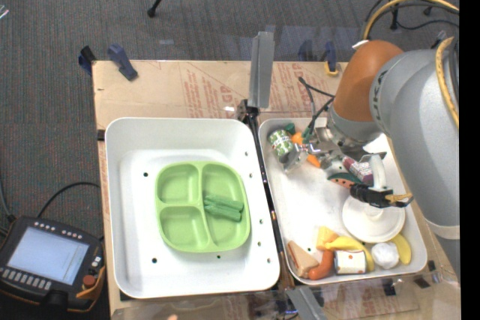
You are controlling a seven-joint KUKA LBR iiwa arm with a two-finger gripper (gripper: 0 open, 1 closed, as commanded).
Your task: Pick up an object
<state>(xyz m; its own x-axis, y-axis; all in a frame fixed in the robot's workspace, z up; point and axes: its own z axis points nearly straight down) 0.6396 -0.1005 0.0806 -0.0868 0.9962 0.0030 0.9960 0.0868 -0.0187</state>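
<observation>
Brown board-topped bench (187, 86), seemingly cardboard, under two white bins (127, 161) side by side.

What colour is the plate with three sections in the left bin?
Light green. The divided plate shows clearly in the camera view, in the left bin.

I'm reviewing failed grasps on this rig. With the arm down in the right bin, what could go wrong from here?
1. The pincer sits at the crowded far end of the right bin, beside a green-and-white object and small orange pieces; it may nudge them instead of gripping one.
2. Items lie close to the bin wall there, so it may strike the rim.
3. The white dish lies near the arm and could get knocked.
</observation>
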